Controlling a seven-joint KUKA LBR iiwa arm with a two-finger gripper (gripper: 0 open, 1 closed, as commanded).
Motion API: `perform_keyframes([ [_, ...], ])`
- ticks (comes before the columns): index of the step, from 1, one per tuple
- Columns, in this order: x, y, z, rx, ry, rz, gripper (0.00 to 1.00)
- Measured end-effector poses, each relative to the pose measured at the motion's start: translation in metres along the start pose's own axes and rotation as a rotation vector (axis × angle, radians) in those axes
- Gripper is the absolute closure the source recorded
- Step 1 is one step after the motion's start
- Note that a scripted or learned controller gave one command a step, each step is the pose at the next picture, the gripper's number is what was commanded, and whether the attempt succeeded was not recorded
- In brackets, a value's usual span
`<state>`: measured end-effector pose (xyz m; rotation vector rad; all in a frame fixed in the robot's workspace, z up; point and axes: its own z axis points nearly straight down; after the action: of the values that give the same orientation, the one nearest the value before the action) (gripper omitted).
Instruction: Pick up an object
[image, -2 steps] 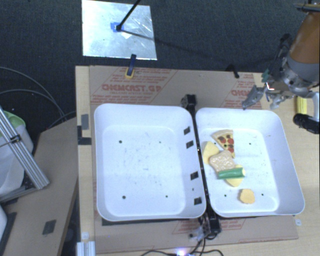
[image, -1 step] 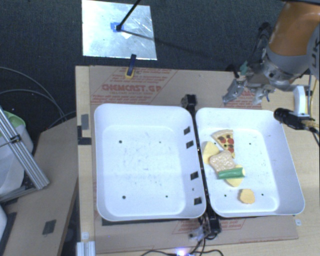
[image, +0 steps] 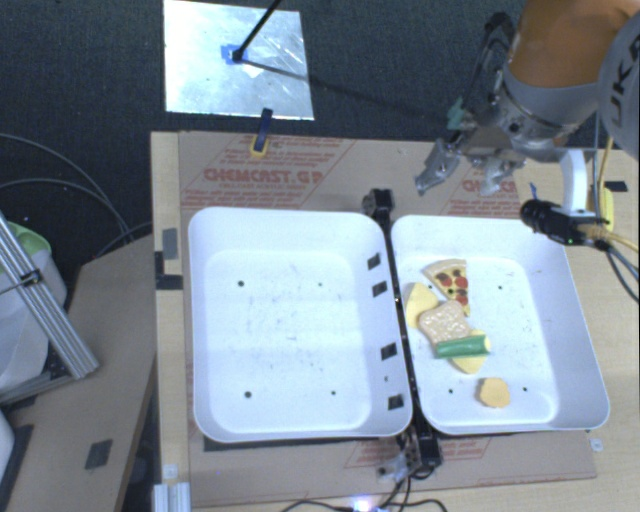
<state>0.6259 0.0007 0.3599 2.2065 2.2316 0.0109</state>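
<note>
The right bin (image: 560, 300) holds a small heap of toy food: a pizza slice (image: 450, 280), a tan bread slice (image: 443, 322), a green piece (image: 462, 346) lying across a yellow wedge (image: 470, 362), and a round yellowish piece (image: 493, 392) near the front. My gripper (image: 465, 178) hangs above the back rim of the right bin, well above the food, its two fingers spread apart with nothing between them.
The left bin (image: 215, 300) lies beside the right one, joined by a black clamp strip (image: 392, 320). A metal plate (image: 238, 60) sits at the back left. A metal frame (image: 40, 300) stands at the far left. Cables trail near the arm at right (image: 570, 225).
</note>
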Motion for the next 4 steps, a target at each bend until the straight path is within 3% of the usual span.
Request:
perform_keyframes([
  [1,0.031,0.017,-0.177,-0.015,-0.001,0.002,0.0],
  [2,0.179,0.031,-0.174,0.004,0.004,-0.007,0.0],
  [3,0.169,0.032,-0.186,0.001,-0.001,0.003,1.0],
  [4,0.238,0.003,-0.174,0.007,0.0,0.001,1.0],
])
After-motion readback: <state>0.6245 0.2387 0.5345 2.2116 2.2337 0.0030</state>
